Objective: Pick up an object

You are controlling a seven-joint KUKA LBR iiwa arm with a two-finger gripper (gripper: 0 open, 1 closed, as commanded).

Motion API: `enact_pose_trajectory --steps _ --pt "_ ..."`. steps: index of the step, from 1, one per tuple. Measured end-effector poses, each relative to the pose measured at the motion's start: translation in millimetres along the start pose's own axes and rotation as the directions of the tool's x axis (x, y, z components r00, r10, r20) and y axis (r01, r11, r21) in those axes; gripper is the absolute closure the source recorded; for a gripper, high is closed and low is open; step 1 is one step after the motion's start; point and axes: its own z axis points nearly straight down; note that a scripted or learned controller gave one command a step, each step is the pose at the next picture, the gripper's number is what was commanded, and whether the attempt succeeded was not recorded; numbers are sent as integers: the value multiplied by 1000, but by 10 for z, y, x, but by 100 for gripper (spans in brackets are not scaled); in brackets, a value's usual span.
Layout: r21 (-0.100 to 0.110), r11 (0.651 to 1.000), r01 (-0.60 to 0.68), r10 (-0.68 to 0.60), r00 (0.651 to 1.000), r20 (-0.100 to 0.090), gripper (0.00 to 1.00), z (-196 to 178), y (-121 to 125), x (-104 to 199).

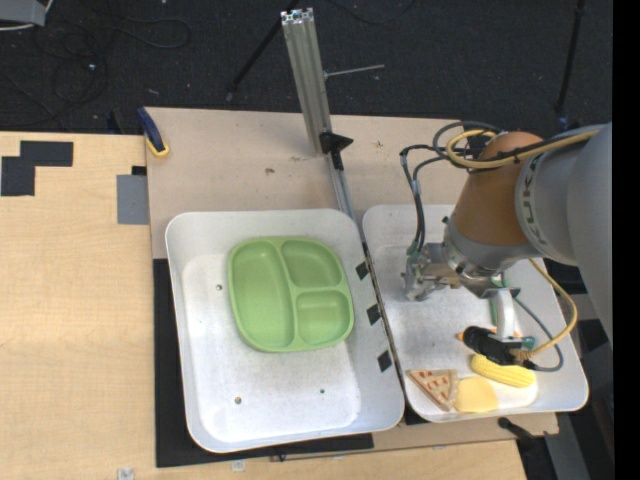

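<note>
Across the bench (pixel 230 158), two shallow white bins sit side by side, their inner edges touching.

The left bin (pixel 280 393) holds a single green plate (pixel 292 293). It lies flat in the far half of the bin, closer to the right wall than the left. The plate is divided into three compartments, one long one on its left and two smaller ones on its right, and all three are bare green.

The right bin (pixel 430 340) holds the small things that could be picked, all gathered in its near right corner:
- A pizza slice (pixel 432 385) lies flat by the near rim.
- A rounded yellow piece (pixel 477 397) sits just to the right of the slice, touching it or nearly so.
- A yellow corn cob (pixel 503 373) lies just beyond that piece, toward the right wall.

The grey arm (pixel 560 198) reaches in from the right. Its gripper (pixel 425 276) is low over the far left part of the right bin, well apart from the cluster of toys. From this slanted angle I cannot tell how wide its jaws stand or whether anything sits between them.
</note>
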Motion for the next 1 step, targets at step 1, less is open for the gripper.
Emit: enact_pose_trajectory --steps 1 --pt "5 1000 6 -6 1000 3 100 -465 -43 61"
